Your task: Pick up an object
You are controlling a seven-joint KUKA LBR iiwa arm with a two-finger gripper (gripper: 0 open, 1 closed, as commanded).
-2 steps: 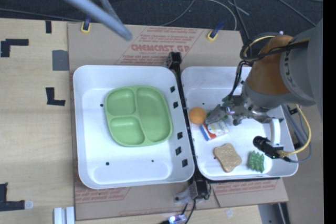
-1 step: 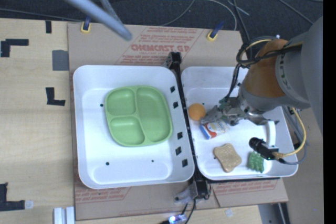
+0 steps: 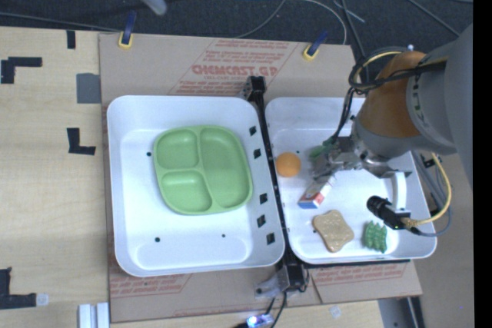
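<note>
White plastic bins are sitting side by side on a cardboard sheet [image 3: 231,65] over the wooden bench. The left bin [image 3: 127,134] is holding a green divided plate [image 3: 203,169] lying flat near its centre, all three compartments bare. The right bin [image 3: 304,115] is holding the loose items: an orange ball [image 3: 287,165] lying just beside the divider at the bin's left side, a small white carton with red and blue ends [image 3: 314,193] lying tilted near the middle, a tan slice of toast [image 3: 333,230] lying toward the front edge, and a green leafy piece [image 3: 375,236] resting in the front right corner, near the toast but apart from it. The gripper [image 3: 329,159] is hanging low over the middle of the right bin, just above the carton's upper end, right of the ball. Cannot tell how its claw is standing; it is dark and blurred. The arm's orange band [image 3: 384,100] is covering the bin's right rear part. Black cables are trailing across the dark floor behind the bench.
</note>
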